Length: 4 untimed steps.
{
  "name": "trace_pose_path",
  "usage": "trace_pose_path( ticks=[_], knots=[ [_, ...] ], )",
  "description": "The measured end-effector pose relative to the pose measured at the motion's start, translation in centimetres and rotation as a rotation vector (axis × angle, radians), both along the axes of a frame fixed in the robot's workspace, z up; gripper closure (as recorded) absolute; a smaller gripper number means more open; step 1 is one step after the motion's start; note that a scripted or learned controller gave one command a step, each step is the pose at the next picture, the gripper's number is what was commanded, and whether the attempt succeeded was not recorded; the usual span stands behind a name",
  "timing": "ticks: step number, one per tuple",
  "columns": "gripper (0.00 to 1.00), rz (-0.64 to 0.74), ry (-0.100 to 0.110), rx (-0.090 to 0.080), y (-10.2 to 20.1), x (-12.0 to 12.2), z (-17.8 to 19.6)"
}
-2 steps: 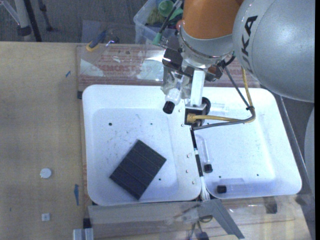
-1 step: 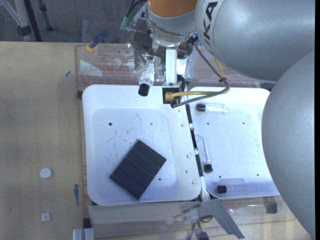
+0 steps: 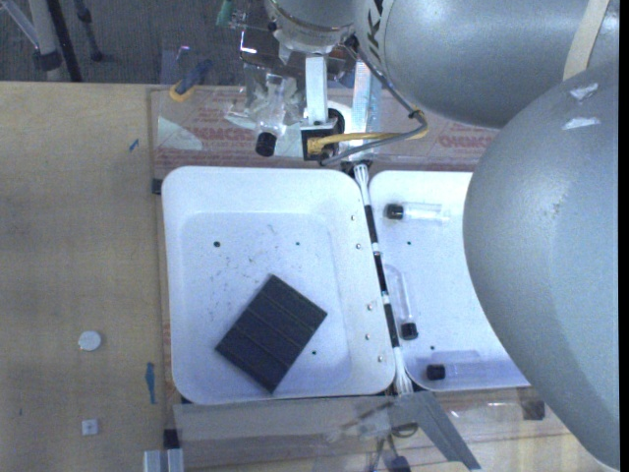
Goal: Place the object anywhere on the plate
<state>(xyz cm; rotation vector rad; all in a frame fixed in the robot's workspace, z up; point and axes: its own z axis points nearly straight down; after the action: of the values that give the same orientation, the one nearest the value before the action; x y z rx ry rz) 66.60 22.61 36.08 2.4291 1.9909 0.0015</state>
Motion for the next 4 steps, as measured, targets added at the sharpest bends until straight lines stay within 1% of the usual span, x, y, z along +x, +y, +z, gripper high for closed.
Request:
trace_pose_path(
  ticks=[1,2,3,4],
  knots=[
    [1.0,0.014,0.0,0.001,0.0,0.0,7.4],
    [1.0,-0.388,0.005,-0.001,-0.1,0.0,4.9],
    [1.0,-0.855,-0.001,0.004,-0.2,0.1,7.4],
    [1.0,-0.859,-0.003,0.007,-0.4,0.2,8.4]
  ],
)
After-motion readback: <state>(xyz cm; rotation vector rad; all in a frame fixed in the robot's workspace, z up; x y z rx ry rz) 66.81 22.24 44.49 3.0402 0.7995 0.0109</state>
